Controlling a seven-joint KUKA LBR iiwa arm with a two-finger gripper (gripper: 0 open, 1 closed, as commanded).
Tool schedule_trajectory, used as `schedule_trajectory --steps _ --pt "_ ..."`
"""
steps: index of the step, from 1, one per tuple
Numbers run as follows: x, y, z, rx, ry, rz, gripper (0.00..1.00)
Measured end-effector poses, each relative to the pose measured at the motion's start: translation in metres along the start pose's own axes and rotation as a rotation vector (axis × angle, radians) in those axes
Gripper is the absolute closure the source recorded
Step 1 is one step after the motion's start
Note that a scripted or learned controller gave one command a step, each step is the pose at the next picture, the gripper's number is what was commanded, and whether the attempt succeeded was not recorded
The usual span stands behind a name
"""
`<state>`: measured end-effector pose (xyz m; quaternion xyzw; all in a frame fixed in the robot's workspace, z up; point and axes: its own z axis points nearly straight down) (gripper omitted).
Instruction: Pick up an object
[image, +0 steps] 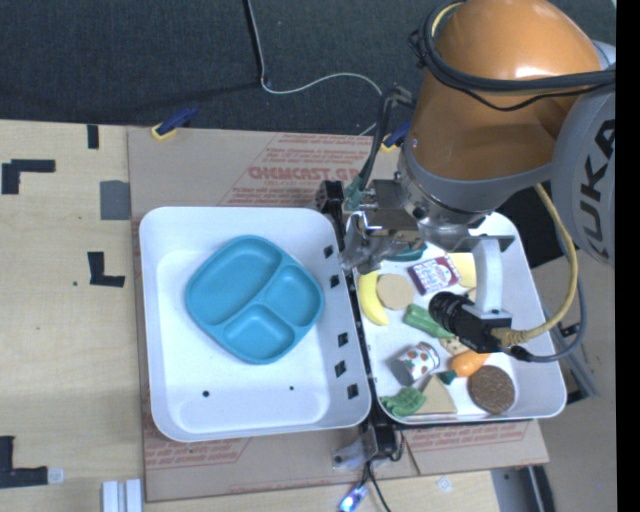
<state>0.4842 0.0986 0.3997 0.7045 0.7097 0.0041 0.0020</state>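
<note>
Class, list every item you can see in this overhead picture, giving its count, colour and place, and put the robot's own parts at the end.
Bins: two, white, side by side on the bench.
Divided plate: one, blue, in the left bin.
Banana: one, yellow, left edge of the right bin.
Round cookie: one, brown, near corner of the right bin.
Carrot: one, orange, beside the cookie.
Other small toy foods: several, mixed colours, right bin; too jumbled to count.
Cardboard sheet: one, brown, under the bins.
Arm: one, grey with an orange band, above the right bin.
Gripper: one, dark, at the right bin's far left corner.
</note>
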Motion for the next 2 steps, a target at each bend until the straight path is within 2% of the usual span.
schedule_trajectory --steps 1,2 --pt "0.004 -0.004 0.133 0.023 -0.007 0.007 1.00" --pt "0.042 0.001 -0.013 -0.004 0.002 0.002 1.00"
